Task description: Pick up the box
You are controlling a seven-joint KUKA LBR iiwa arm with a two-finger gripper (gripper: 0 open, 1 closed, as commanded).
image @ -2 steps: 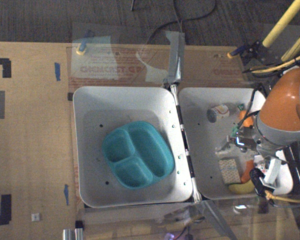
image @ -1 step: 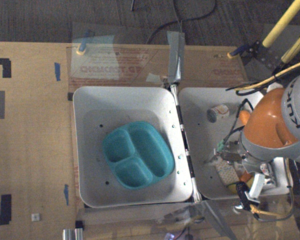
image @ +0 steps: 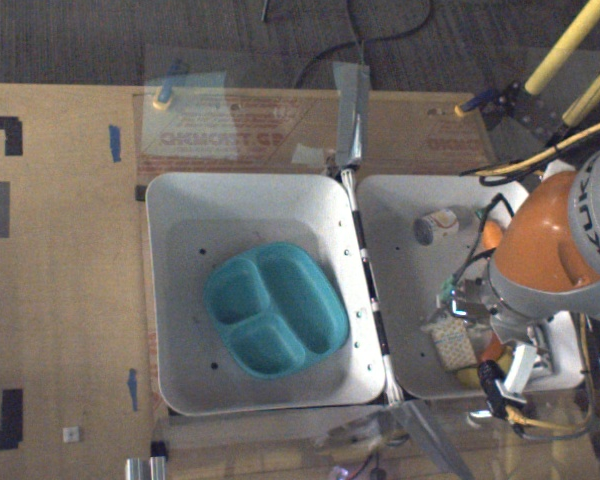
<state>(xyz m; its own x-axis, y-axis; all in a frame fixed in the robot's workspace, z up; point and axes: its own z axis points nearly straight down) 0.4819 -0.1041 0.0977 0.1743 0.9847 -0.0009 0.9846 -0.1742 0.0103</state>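
Observation:
A small tan speckled box [image: 450, 344] lies near the front of the right bin [image: 400, 268]. My gripper [image: 470, 308] hangs low over this bin, just above and to the right of the box, under the arm's orange band [image: 545, 243]. The arm's body hides part of the bin's right side. Whether the gripper touches the box is unclear.
A teal divided plate [image: 274, 310] fills the middle of the left bin [image: 180, 218]. In the right bin lie a small grey-and-white cylinder [image: 435, 225], an orange item [image: 491, 234] and a yellow item [image: 469, 374] beside the box. Cables trail at the right.

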